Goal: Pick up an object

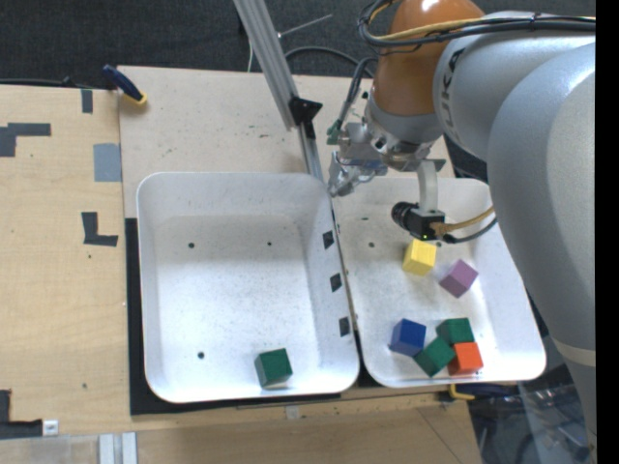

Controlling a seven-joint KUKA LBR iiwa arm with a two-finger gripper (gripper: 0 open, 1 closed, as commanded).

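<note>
Hand (346, 177) at bin divider | grip state unclear | yellow cube (420, 257) lower right, apart

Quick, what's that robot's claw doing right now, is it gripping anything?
Tool: above the far end of the rim between the bins; open or closed cannot be told.

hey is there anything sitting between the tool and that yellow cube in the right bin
Nothing visible does. The tool hangs over the far left corner of the right bin, and the yellow cube lies on open bin floor nearer the camera. The purple cube sits beside it, on the side away from the tool.
</note>
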